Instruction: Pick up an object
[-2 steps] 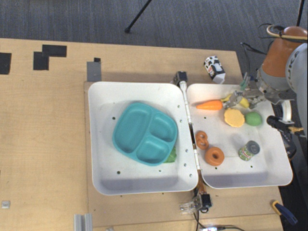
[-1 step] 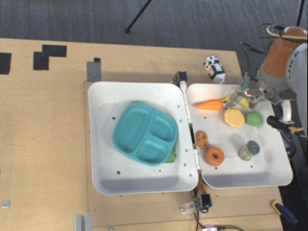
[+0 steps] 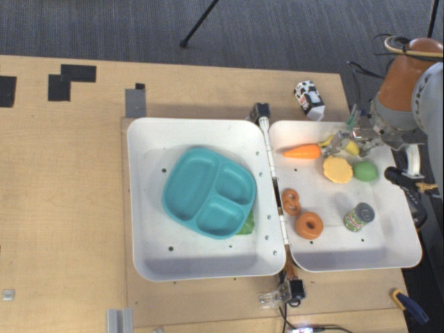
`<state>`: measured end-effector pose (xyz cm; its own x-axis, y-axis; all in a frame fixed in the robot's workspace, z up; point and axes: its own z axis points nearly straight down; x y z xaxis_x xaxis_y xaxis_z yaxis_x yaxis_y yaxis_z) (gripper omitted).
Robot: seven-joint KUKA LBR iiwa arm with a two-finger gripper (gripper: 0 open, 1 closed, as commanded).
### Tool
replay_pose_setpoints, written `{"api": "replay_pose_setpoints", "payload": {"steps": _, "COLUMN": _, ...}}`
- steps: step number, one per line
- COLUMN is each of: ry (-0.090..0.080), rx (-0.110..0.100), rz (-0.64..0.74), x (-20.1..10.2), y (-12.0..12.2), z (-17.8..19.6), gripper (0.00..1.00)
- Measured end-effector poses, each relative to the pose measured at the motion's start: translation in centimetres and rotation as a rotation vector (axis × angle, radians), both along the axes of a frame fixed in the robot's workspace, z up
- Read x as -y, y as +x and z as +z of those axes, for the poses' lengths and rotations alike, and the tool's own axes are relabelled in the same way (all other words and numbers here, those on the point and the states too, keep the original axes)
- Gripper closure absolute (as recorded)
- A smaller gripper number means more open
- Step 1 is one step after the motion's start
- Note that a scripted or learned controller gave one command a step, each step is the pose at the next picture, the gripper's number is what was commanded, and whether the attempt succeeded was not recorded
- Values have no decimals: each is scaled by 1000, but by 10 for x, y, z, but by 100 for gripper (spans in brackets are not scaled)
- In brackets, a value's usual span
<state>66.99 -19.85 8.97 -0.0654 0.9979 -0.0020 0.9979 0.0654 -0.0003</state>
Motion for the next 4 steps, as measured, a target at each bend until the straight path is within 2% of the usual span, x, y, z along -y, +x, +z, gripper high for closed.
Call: {"api": "replay_pose_setpoints", "payload": {"steps": 4, "ry": 0, "rx": 0, "rz": 0, "x": 0, "y": 0, "z": 0, "gripper": 0}}
